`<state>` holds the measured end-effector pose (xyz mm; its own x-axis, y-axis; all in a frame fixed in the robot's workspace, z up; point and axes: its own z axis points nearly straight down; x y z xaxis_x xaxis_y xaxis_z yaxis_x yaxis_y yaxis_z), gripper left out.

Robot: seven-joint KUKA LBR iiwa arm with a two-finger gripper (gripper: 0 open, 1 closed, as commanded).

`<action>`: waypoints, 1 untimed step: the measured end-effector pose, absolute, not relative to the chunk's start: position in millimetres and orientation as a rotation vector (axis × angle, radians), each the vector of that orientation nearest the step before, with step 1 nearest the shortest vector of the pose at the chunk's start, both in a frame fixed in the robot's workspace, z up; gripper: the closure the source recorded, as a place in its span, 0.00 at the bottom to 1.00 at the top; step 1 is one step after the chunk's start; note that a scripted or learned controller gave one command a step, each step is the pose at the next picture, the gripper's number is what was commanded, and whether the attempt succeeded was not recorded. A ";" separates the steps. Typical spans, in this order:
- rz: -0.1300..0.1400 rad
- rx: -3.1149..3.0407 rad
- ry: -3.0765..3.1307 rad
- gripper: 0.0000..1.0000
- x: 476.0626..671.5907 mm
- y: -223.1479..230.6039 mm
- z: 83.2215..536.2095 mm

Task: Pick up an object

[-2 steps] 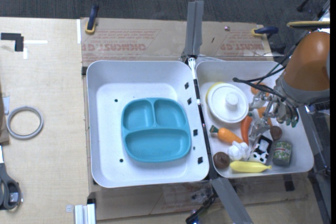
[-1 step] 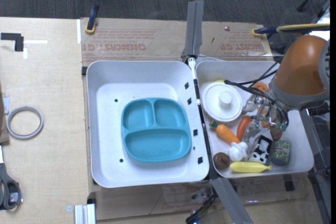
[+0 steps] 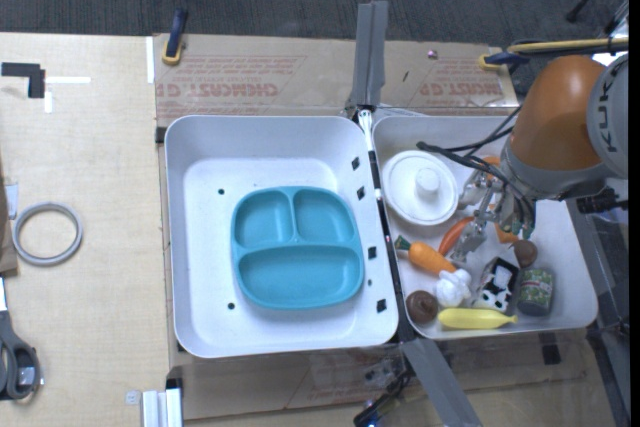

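My gripper (image 3: 480, 223) hangs low in the right bin (image 3: 580, 245), just right of a white round lid (image 3: 425, 185). It is over a small orange-red piece (image 3: 454, 235), and cables and the wrist hide whether it touches that piece. An orange carrot (image 3: 431, 258) lies to its lower left. Along the bin's front lie a yellow banana (image 3: 475, 318), a brown ball (image 3: 421, 305), a white lumpy toy (image 3: 453, 288), a black-and-white block (image 3: 497, 284) and a green can (image 3: 535, 290). I see nothing held.
The left bin (image 3: 190, 215) holds a blue divided plate (image 3: 296, 247). A grey tape ring (image 3: 45, 233) and scissors (image 3: 18, 367) lie on the wooden bench at far left. The arm's orange band (image 3: 560, 115) looms over the right bin's back right corner.
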<state>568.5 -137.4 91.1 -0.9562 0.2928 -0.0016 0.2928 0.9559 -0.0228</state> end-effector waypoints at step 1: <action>0.046 -0.498 -3.101 0.00 572.0 -134.7 91.2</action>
